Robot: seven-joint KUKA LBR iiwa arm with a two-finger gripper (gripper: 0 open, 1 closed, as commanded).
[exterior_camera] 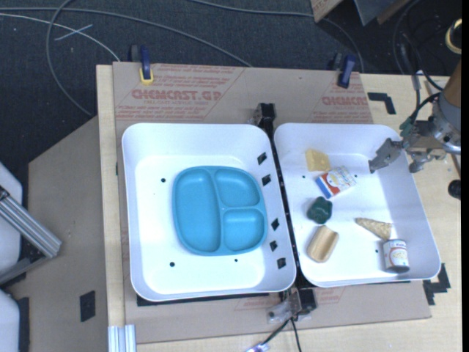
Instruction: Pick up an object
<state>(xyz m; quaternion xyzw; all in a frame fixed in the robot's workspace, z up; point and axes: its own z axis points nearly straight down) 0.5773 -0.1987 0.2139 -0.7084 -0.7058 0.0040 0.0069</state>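
While the claw point(399, 157) hangs open | cone point(374, 227) lies flat, tip pointing left.

Blue divided tray point(218, 210), white bins point(139, 196), dark green lump point(319, 210), gold cylinder point(322, 243)

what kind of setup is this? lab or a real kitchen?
Likely a robot lab bench, not a kitchen: two white bins clamped to a board, loose cables on dark carpet, and small toy-like items such as a blue divided plate.

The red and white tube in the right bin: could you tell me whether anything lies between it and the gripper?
Nothing visible does. The gripper is at the right bin's upper right edge, and bare bin floor separates it from the red and white tube.
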